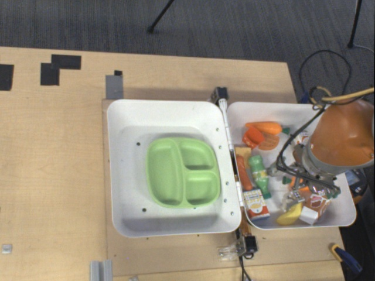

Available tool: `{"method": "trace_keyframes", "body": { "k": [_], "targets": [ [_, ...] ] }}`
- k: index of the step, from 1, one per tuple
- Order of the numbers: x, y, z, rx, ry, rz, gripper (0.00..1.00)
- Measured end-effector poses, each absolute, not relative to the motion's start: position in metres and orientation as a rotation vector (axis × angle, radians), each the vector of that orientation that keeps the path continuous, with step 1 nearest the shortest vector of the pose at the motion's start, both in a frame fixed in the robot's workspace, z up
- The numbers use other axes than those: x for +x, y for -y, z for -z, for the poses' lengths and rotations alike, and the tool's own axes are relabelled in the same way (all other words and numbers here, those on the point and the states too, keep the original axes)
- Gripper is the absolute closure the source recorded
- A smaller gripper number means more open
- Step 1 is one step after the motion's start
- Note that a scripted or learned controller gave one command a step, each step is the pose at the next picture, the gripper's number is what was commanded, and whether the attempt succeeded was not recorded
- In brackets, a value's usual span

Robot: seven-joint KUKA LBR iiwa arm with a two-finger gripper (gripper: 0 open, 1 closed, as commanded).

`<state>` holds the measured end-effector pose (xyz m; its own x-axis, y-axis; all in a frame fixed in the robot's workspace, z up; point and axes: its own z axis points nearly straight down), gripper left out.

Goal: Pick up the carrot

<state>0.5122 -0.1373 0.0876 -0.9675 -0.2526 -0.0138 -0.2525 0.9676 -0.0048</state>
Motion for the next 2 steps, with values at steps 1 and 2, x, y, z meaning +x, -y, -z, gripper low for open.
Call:
{"method": "trace_keyframes", "body": {
  "k": [1,2],
  "targets": [
    [0.5122,0.1372,-0.0876,-0.397,-3.102,0.004,0.0],
    [0.5122,0.1372,-0.0876,-0.397,-3.102,0.004,0.0]
  ]
}}
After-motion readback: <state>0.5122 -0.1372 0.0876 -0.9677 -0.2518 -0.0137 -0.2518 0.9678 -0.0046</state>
